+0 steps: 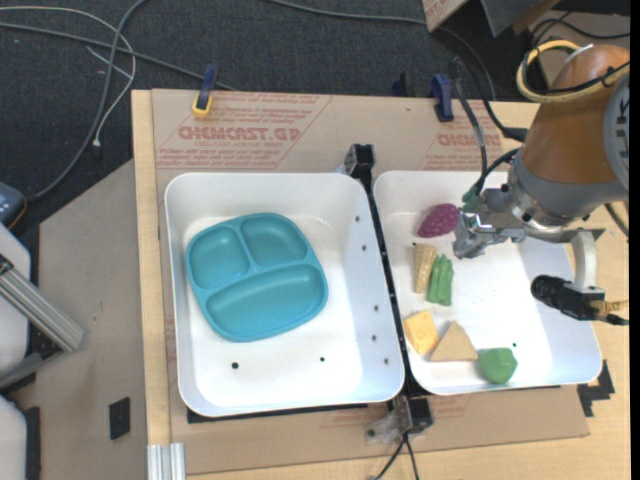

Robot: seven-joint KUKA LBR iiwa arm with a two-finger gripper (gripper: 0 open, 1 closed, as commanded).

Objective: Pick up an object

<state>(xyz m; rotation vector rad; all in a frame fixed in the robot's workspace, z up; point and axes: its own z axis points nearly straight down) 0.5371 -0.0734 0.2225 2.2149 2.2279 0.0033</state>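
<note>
We see our hand (470,236) low in the right bin (560,368), just beside a purple toy (438,220), seemingly lined up to grasp it. Whether it grips anything, we cannot tell.

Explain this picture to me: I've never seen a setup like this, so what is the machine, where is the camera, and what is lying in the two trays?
One camera looks down at a slant on a bench with two shallow white bins. The left bin holds a teal divided plate. The right bin holds toy food: a purple piece, a tan stick, a green piece, a yellow block, a tan wedge and a green lump. The robot arm reaches in from the right. Its gripper hangs beside the purple piece; nothing shows between its fingers.
</note>
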